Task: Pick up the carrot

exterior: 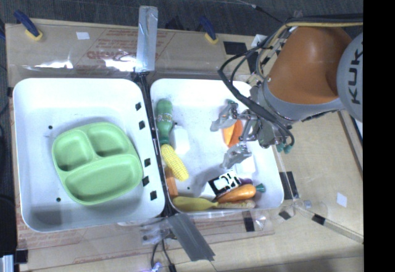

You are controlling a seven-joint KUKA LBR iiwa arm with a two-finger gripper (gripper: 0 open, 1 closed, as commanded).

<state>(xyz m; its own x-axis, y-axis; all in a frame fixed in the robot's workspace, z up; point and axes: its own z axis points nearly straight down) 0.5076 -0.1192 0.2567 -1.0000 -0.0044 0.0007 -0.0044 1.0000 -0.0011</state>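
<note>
On my screen I see the grey arm with the orange band reaching in from the right, over the right shallow white bin. Its gripper hangs above the middle right part of this bin, and the jaws are pinching a small orange carrot: one metal finger is on the upper left side of the carrot and the other finger is below it. I cannot tell if the carrot is lifted from the bin floor or touching it. Along the left wall of the same bin lies a green cucumber-shaped toy vegetable, and just below it a yellow corn cob, tilted a little. Under the corn there is a small orange piece near the wall. At the bottom edge of the bin lies a yellow banana-like toy, and next to it on the right a second orange carrot with a green end. A small black and white block sits just above this second carrot, touching it or almost. The left shallow white bin holds a light green plastic plate with three compartments, placed near the middle. Both bins stand side by side on the pale desk, with a strip of grey tape above the place where they meet.
</note>
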